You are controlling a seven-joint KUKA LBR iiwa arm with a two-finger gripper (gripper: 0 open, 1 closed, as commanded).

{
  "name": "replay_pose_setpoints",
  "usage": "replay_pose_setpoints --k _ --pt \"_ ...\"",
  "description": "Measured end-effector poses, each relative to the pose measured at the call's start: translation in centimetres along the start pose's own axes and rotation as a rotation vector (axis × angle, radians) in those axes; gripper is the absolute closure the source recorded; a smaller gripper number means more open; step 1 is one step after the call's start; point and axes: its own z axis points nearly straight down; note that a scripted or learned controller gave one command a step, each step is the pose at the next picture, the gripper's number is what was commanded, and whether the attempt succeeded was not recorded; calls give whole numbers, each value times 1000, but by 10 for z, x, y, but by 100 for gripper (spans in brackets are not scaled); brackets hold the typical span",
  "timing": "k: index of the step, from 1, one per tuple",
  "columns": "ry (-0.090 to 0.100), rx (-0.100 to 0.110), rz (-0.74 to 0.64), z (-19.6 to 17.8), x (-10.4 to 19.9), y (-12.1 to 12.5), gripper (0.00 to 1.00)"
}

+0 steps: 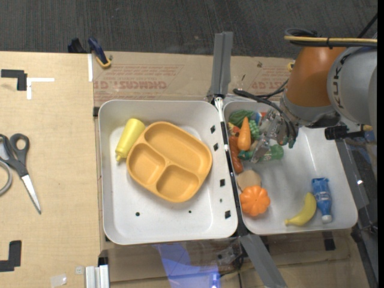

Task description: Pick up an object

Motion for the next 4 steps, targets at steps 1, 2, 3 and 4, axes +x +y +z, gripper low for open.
replay_pose_setpoints --k 1,2,3,4 --pt "1 1 -61 0 49 -12 0" --pt "-10 2 -62 -11 46 -13 100" --pt "-10 2 -62 -11 46 -13 0" --pt "-3 -2 195 -4 14 -20 0"
